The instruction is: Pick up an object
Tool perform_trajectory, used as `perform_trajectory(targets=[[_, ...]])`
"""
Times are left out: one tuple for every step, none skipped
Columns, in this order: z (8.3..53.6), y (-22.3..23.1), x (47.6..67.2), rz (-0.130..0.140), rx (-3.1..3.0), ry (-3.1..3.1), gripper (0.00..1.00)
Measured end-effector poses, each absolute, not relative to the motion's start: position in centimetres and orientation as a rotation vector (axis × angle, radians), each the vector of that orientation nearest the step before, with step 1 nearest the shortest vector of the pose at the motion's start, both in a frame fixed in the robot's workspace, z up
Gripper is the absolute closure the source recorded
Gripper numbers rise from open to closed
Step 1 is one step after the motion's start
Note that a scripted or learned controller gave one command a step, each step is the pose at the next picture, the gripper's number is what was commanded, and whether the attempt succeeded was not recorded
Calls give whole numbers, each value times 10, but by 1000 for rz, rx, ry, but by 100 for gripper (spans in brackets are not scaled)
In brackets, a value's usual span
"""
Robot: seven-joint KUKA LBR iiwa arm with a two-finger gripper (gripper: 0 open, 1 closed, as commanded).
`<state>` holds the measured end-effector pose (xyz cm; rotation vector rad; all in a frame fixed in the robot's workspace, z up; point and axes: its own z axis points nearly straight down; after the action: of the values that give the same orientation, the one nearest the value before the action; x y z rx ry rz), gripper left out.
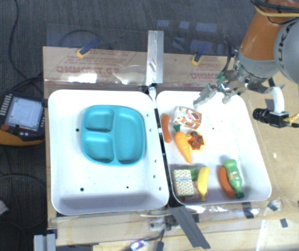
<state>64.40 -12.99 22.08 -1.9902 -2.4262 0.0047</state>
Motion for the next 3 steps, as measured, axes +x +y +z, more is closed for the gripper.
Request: perform_trajectory(targets=[[126, -115, 588, 7, -2017, -2400, 0], [93, -109, 568, -14, -2135, -2331, 0], [93, -109, 567, -14, -2136, -2330, 0]])
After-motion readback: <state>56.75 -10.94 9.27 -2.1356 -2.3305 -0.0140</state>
